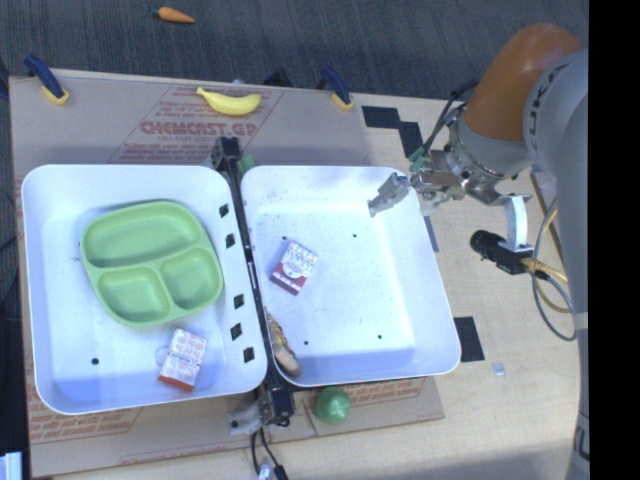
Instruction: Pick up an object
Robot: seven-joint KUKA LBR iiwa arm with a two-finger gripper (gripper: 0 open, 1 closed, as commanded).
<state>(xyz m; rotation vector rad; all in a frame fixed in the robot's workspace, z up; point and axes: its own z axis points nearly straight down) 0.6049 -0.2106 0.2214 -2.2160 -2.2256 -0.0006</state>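
The box [294, 267] lies flat in the right bin [400, 338], near its left wall. It looks light and stiff, so squeeze its two long sides. The pincer [388, 194] hangs over the bin's far right corner, holding nothing.

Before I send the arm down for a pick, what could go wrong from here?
1. The gripper hangs near the right bin's upper right rim, far from the small carton, so a straight descent likely grabs nothing.
2. The carton lies flat and tilted; it may slip.
3. The brown object hugs the divider wall, leaving little room.
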